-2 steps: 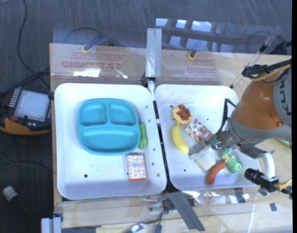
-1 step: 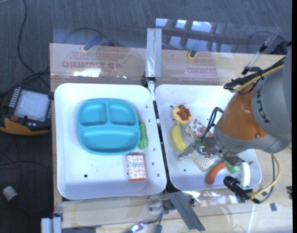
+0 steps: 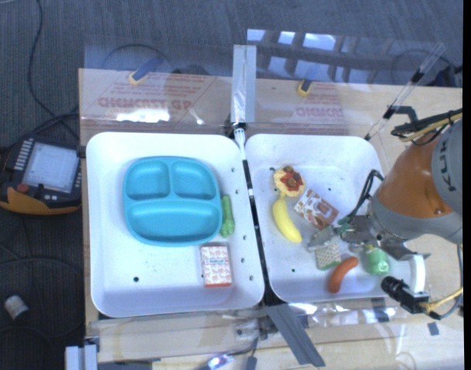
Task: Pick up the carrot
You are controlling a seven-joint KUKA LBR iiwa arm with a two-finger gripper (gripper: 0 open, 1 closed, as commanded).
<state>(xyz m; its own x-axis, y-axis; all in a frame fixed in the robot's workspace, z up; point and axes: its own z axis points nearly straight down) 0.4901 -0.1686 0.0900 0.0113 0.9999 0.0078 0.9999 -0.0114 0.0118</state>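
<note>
The carrot (image 3: 341,274) lies in the right bin (image 3: 358,149) near its front edge; it has an orange body, and its green leafy top (image 3: 376,263) points right. My gripper (image 3: 337,241) reaches in from the right. It hangs low just above and behind the carrot, over a small grey item (image 3: 325,257). The grey wrist and the orange band (image 3: 411,185) hide part of the bin's right side. I see nothing held in the gripper.
In the right bin, a yellow banana (image 3: 286,220), a red and yellow toy (image 3: 288,180) and a printed packet (image 3: 315,209) lie left of the gripper. The left bin (image 3: 112,284) holds a blue divided plate (image 3: 172,200), a green vegetable (image 3: 227,216) and a small carton (image 3: 215,264).
</note>
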